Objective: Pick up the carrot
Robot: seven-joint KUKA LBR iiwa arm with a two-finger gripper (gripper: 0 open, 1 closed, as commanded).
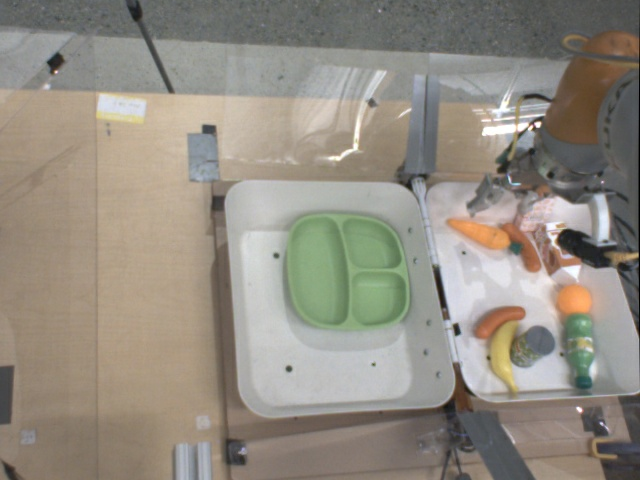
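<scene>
No readable writing shows. My end effector hangs just above the tapered orange carrot; I cannot tell its state, blurred against clutter.

Carrot: right bin, just left of gripper.
Plate: left bin, far left of fingers.

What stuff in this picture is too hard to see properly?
- Gripper: small and blurry in the camera view, so its grip state is unclear.
- Pale item beside the carrot: partly under the arm, too blurred to name.
- Right bin: cut off by the picture's right edge.
- Green bottle: label too small to read.
</scene>
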